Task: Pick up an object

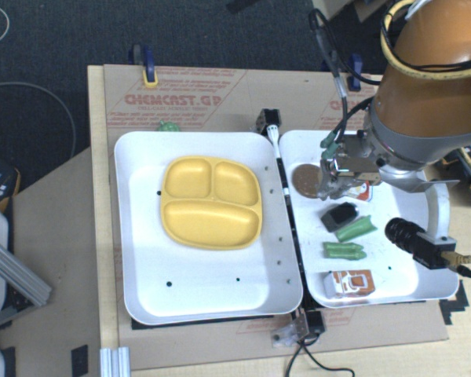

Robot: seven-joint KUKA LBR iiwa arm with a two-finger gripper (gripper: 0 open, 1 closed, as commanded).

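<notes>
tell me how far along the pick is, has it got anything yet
Nothing looks picked yet. The gripper is low in the right bin, by the brown disc and above the black block. Both green pieces lie on the bin floor. Grasping and lifting remain.

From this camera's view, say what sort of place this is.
Probably a robotics lab bench: two white bins clamped to a board, a grey and orange arm, loose cables, and toy-like items such as a yellow divided plate.

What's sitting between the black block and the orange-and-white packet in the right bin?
In the camera view, two green pieces: one just beside the black block, another above the packet.
</notes>
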